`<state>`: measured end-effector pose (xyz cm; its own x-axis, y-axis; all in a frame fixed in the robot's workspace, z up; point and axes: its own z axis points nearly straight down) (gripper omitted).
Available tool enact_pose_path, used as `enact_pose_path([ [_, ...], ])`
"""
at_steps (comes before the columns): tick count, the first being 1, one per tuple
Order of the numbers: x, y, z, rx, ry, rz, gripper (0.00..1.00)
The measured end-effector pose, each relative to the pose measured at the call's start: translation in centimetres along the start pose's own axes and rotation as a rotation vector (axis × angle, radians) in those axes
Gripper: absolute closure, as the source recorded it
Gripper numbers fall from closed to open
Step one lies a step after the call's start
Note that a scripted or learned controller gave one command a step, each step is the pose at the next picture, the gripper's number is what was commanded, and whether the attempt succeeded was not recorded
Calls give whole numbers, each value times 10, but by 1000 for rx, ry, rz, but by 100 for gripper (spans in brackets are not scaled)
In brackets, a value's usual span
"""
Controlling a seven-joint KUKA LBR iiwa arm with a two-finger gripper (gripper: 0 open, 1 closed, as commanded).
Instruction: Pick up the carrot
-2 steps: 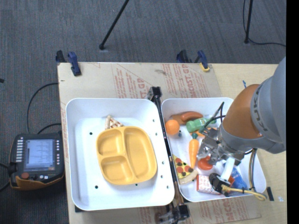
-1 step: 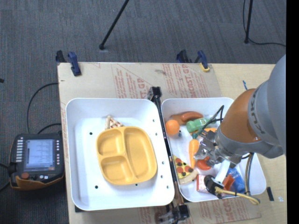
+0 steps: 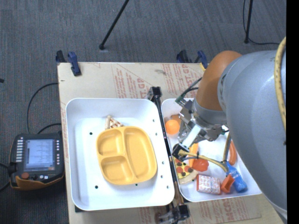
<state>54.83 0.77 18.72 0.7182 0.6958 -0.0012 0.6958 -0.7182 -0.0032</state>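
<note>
Shows a bulky, smooth grey arm (image 3: 257, 125), rounded like a barrel. Wears a glossy, domed orange band (image 3: 216, 76) above the wrist. Narrows to a paler grey metal wrist (image 3: 209, 119), with thin dark cables (image 3: 189, 88) looping alongside.

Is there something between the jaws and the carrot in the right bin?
Yes. The carrot, the long orange piece by the right bin's right wall, is partly under the arm. The jaws hang near the pizza slice at the left wall. A red toy lies between them, low enough to pass over, I think.
</note>
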Motion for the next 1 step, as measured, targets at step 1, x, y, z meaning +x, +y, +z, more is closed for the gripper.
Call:
enact_pose_path([
  [1,-58,-46,-10,1,-2,567,100],
])
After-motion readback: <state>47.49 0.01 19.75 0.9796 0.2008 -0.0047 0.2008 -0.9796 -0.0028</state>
